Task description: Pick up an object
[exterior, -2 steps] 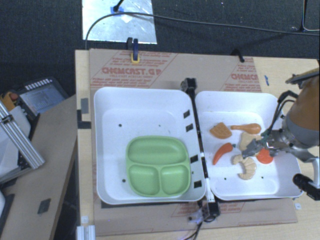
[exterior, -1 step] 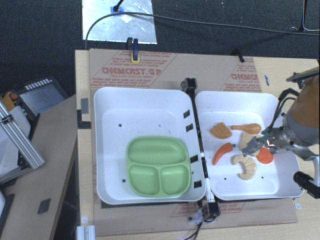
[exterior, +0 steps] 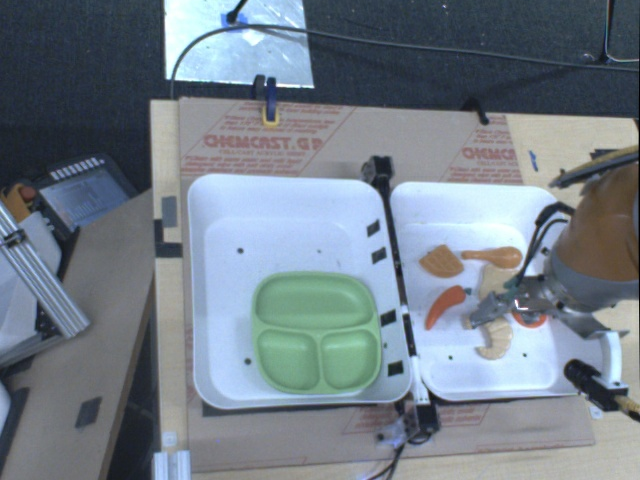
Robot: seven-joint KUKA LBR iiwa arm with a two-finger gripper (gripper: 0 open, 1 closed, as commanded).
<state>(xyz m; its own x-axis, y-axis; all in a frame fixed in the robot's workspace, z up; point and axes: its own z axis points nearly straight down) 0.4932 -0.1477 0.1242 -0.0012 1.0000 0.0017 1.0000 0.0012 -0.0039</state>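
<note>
In the right bin (exterior: 440,373), a pale croissant-shaped piece (exterior: 494,341) lies nearest, just below the gripper (exterior: 497,310), whose finger state I cannot tell. Beside it sits a red chili pepper (exterior: 445,306); farther back lie an orange wooden spoon (exterior: 492,257) and a tan pastry piece (exterior: 441,262).

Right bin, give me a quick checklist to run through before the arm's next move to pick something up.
1. Gripper is over the right bin: ok.
2. An object lies between its fingers: cannot tell.
3. Red pepper lies free of the gripper: ok.
4. Beige piece is close under the gripper, may get bumped: not ok.
5. Orange pieces lie apart from the gripper: ok.
6. Green tray sits in the left bin, out of the way: ok.
</note>
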